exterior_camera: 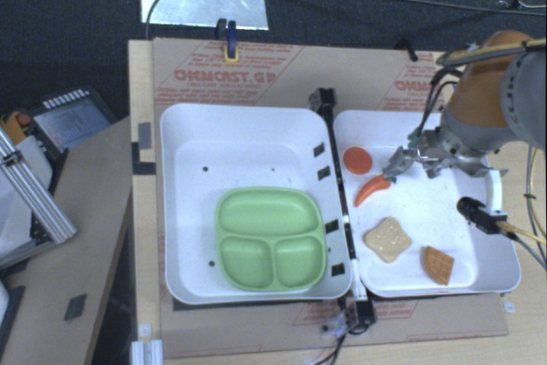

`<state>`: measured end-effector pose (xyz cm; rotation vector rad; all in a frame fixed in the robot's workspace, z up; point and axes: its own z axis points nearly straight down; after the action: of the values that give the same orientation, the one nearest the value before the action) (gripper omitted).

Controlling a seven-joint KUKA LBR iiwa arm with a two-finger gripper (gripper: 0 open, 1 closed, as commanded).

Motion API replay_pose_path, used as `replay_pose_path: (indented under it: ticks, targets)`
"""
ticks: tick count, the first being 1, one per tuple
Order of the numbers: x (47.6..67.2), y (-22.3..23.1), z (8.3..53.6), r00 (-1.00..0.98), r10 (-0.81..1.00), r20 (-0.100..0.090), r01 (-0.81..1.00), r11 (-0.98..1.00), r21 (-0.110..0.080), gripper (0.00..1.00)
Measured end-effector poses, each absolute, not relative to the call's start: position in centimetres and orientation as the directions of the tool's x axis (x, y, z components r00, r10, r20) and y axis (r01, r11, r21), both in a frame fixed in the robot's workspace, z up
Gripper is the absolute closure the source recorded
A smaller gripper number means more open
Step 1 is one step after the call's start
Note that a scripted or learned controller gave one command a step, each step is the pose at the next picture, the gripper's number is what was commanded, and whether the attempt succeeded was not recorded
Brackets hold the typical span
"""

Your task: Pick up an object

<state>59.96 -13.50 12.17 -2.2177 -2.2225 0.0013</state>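
Tool (pixel 398 166): low in the right bin (pixel 496 273), tips at the upper end of the chili (pixel 371 189); whether it is spread or closed, cannot tell.
Chili: orange, lying slantwise, below the red disc (pixel 357 159).
Cracker (pixel 387 239): front of the bin, beside the waffle (pixel 438 265).
Left bin (pixel 184 184): green plate (pixel 269 237).
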Motion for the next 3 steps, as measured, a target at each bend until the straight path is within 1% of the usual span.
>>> replay_pose_path:
  ticks: [1, 2, 3]
  targets:
    - [60.6, -13.3, 9.2, -0.002, 1.000, 0.005, 1.000, 0.002, 0.016, 0.00]
    - [60.9, -13.2, 10.6, -0.005, 1.000, 0.004, 1.000, 0.005, 0.024, 1.00]
    - [60.1, -13.3, 16.4, -0.003, 1.000, -0.001, 1.000, 0.003, 0.004, 1.00]
